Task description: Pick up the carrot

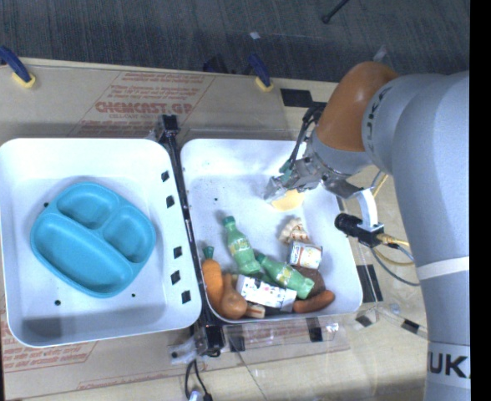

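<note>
The carrot (213, 279) is a short orange piece lying against the left wall of the right bin (229, 161), near its front corner. It sits beside a brown rounded item (233, 306). My gripper (284, 183) hangs over the back middle of the right bin, just above a pale yellow item (288, 200). It is well away from the carrot, which lies toward the front left of it. The arm comes in from the right, with its orange band (350, 107) above the wrist.
In the front of the right bin lie two green bottles (242, 247) (285, 274), a small can (306, 256), a white card box (262, 291), a reddish-brown sausage shape (313, 301) and a beige lump (293, 229). The left bin (28, 161) holds a blue divided plate (93, 238).
</note>
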Motion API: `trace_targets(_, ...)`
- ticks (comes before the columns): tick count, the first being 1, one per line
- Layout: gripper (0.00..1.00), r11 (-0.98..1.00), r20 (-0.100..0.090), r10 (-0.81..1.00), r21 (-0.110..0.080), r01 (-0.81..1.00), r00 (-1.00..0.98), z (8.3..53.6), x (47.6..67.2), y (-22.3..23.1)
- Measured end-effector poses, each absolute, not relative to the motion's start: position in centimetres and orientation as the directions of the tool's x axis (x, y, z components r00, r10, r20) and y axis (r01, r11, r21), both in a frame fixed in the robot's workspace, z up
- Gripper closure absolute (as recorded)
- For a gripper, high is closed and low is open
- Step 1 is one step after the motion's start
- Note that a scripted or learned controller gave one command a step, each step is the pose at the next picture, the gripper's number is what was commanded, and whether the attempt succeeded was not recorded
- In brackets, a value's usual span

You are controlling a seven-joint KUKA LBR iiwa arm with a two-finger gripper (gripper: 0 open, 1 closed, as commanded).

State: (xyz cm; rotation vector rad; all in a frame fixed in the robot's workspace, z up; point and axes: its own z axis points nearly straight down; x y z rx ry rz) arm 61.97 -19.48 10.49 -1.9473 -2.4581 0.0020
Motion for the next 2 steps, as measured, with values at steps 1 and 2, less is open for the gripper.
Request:
trace_targets(1,0.00,0.229,0.003,0.973,-0.006,0.973,-0.229,10.4,61.9,-19.5)
trace_targets(2,1.00,0.232,0.005,0.973,-0.005,0.973,-0.232,11.5,62.1,-19.4)
